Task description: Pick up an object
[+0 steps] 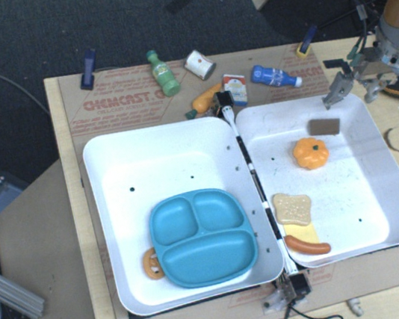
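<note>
Above the right bin's (382,162) far corner hangs the tool (352,88), fingers spread.

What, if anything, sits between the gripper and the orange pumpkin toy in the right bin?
The brown block lies roughly on that line, just below the gripper and up-right of the orange pumpkin toy, apart from it. Nothing else visible stands between them.

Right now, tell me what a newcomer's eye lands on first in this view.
The blue divided tray dominates the left bin, half covering a pretzel. In the right bin, an orange pumpkin sits mid-bin, with toast and a sausage at its near left corner. The pincer hovers at that bin's far right corner.
</note>
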{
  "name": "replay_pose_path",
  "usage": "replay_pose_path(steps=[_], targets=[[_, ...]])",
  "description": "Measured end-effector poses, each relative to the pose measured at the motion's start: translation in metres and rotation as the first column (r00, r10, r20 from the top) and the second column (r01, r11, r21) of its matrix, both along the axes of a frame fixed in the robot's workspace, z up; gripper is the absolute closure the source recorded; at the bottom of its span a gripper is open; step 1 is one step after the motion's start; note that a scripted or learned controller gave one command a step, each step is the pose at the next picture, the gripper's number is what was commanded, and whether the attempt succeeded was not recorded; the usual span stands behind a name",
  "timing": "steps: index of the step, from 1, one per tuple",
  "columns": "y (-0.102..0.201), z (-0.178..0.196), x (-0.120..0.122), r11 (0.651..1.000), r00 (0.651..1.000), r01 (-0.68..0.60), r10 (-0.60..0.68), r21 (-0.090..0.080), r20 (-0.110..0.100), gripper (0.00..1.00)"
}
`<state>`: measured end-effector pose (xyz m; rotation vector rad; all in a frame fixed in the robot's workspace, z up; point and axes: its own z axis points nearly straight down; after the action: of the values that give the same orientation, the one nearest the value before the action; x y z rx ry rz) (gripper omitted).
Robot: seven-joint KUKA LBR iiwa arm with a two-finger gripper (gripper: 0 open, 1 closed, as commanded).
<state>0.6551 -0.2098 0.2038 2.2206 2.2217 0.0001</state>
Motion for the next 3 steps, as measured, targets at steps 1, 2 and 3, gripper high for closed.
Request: replay_pose_path(steps=[1,2,3], targets=[[0.009,-0.120,-0.009,1.000,1.000,-0.001,0.001,0.001,-0.001,0.00],[0.018,-0.119,0.012,1.000,1.000,-0.001,0.001,-0.001,0.002,0.00],[0.069,-0.119,-0.030,1.000,1.000,-0.001,0.001,0.001,-0.001,0.00]])
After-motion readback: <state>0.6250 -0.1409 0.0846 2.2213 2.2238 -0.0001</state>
